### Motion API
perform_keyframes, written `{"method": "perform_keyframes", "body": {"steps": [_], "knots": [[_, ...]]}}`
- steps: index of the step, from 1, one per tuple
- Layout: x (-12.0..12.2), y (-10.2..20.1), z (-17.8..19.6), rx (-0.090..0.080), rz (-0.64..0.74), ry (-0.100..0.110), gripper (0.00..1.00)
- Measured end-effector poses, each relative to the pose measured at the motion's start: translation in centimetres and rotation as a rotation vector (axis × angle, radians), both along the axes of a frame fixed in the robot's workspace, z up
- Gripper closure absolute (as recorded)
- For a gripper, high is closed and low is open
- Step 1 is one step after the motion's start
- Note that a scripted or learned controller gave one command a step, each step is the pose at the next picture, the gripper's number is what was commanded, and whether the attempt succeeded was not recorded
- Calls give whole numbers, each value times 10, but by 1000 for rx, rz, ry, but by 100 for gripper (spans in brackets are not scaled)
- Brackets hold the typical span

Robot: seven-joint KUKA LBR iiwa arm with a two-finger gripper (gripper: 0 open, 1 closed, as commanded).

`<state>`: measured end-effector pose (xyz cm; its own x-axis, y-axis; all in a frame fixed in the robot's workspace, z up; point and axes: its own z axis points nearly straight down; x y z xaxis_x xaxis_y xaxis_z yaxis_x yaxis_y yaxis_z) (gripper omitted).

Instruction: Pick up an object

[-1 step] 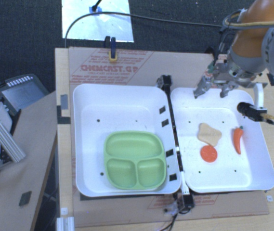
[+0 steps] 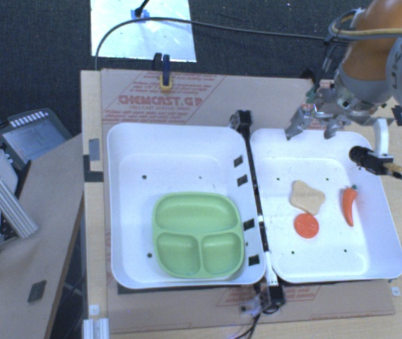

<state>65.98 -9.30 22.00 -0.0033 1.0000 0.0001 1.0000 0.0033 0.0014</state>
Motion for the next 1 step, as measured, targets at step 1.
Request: {"method": "perform_keyframes", "body": {"steps": [1], "knots": [[2,2,-41,0,1,2,0]]}}
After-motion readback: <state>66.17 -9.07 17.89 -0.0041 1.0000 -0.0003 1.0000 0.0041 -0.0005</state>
